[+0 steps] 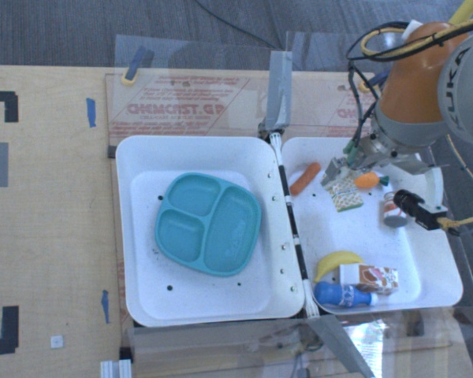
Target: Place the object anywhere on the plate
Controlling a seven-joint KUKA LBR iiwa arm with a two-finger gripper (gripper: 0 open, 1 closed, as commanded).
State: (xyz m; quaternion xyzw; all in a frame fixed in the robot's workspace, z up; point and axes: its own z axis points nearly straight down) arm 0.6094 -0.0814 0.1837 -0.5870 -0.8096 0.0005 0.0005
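Counted lowest, right of the plate (209, 223): one blue bottle (343, 295), one banana (338, 263) and one carton (368, 277), bunched together, likely just as tipped in. Counted higher, also right of the plate: one carrot (305, 178), one speckled packet (348, 198), one small orange piece (366, 180), one little jar (392, 211). Found one plate, three-welled, laid flat, presumably for an easy drop; saw nothing on it yet. Spotted the pincer (339, 168) up-right of the plate, just above the packet; judged that the likely object. Could not tell its opening, nor any hold.

Plate (209, 223) in left bin (134, 164), items in right bin (433, 278).
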